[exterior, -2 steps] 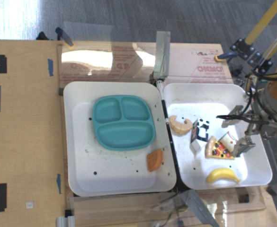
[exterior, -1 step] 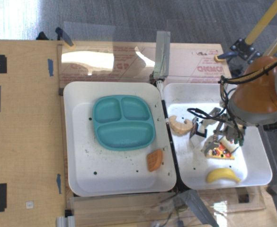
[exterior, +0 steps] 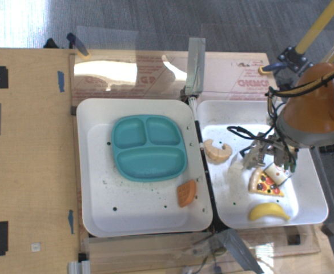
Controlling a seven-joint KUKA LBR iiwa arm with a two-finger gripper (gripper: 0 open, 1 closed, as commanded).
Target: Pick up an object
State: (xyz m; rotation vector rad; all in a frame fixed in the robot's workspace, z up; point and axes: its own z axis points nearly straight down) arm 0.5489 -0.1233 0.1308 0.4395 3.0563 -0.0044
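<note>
The right bin [exterior: 309, 207] holds a pizza slice toy [exterior: 264, 185], a yellow banana [exterior: 269, 212] near the front wall, and a beige pastry piece [exterior: 217, 152] at its left side. My gripper [exterior: 262, 157] hangs low over the middle of this bin, just above and behind the pizza slice, with the pastry to its left. A small white part [exterior: 276, 174] lies against the pizza's upper right edge; I cannot tell whether it belongs to the gripper. An orange-brown food piece [exterior: 186, 193] lies in the left bin [exterior: 92, 170] near its front right corner.
A teal divided plate [exterior: 149, 147] lies in the middle of the left bin. The grey divider [exterior: 204, 170] runs between the bins. The arm's orange band [exterior: 315, 104] and cables overhang the right bin's back right part. A cardboard panel [exterior: 27, 153] lies at the left.
</note>
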